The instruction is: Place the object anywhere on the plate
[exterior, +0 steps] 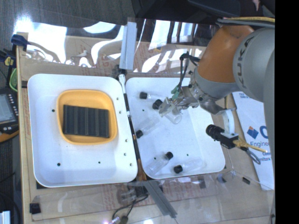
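The grey arm (254,64) comes in from the upper right of the frame, its orange band (224,45) turned toward the camera. It bends down over the upper part of the right bin (201,125). The gripper (172,107) hangs over that bin's floor and points toward the frame's left. Whether it is open or closed cannot be told, because the clear parts blur together there. Just beside its tip lies a black-capped vial (156,104), in the upper middle of the right bin and well apart from the plate.

The two white bins sit side by side on a pale, glossy bench (56,65) that mirrors bright light along the top of the frame. The left bin (42,139) holds the yellow plate (86,96), which carries a dark ridged insert (86,121).

Other small black caps are scattered in the right bin: a corner cap (142,95) at its upper left, a wall cap (138,133) against its left side, and a lower pair (168,156) near its bottom edge. A metal rail (127,45) stands above the seam between the bins. A printed sheet (254,125) lies at the right, and a screen device (5,111) sits at the far left edge.
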